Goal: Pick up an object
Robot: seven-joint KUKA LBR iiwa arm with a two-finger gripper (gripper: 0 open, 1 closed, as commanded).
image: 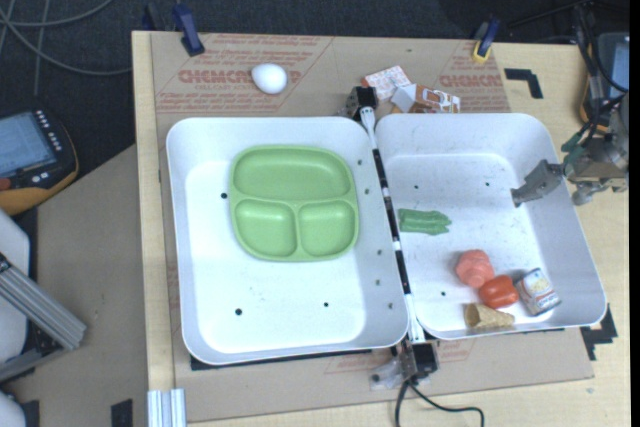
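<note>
The right bin [470, 140] holds a flat green piece [424, 221] near its left wall. Toward its front right corner lie a pink lump [474, 265], a red tomato-like piece [498, 291], a small can [539, 291] and a brown crust-like bit [487, 317]. My gripper [553, 191] hangs over the bin's right rim, well behind and to the right of those things. Its fingers are spread apart with nothing between them.
A green divided plate [294, 202] lies in the left bin [200, 245]. On the bench behind the bins are a white egg-shaped ball [268, 77] and some small packets [405, 92]. Blue clamps [187, 28] grip the back edge.
</note>
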